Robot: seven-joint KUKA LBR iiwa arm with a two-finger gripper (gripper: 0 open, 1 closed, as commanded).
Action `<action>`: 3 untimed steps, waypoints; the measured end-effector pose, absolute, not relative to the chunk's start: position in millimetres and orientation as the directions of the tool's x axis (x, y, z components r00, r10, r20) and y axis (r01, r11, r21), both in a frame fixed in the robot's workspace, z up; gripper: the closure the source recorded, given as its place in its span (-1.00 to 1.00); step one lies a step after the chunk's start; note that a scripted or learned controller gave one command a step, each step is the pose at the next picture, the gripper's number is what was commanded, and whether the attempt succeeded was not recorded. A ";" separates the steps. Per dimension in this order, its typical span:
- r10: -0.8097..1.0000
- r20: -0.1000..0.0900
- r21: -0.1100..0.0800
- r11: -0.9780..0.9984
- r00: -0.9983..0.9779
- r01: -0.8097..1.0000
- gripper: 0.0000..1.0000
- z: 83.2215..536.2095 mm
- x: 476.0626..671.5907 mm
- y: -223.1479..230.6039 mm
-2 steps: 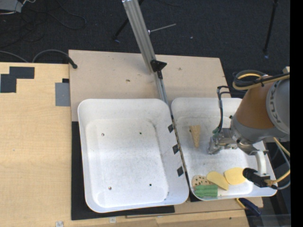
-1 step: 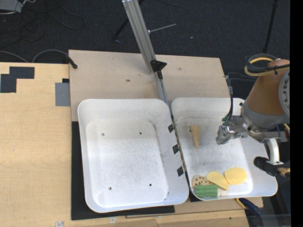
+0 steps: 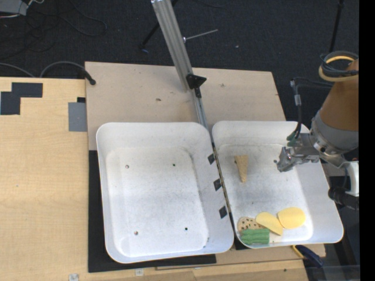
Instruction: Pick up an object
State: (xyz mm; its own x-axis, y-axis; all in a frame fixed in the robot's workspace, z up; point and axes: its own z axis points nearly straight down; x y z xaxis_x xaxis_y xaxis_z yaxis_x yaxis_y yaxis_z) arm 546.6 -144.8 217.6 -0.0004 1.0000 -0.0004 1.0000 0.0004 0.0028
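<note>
In the right bin (image 3: pixel 316 227) a tan cone-shaped piece (image 3: pixel 241 166) lies near the middle. At the bin's front, a yellow round piece (image 3: pixel 291 218), a yellow oblong piece (image 3: pixel 269 222), a green block (image 3: pixel 254 236) and a spotted cookie-like piece (image 3: pixel 246 222) cluster together. My gripper (image 3: pixel 285 158) hangs over the right side of this bin, to the right of the tan cone and apart from it. Nothing shows between its fingers.
The left bin (image 3: pixel 117 139) stands beside the right one, with black clips (image 3: pixel 215 184) along the shared wall. A slanted aluminium post (image 3: pixel 176 45) rises behind the bins. The grey arm with its orange band (image 3: pixel 340 104) enters from the right.
</note>
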 end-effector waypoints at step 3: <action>1.000 0.003 -0.004 0.005 -0.005 1.000 1.00 266.7 557.9 -36.5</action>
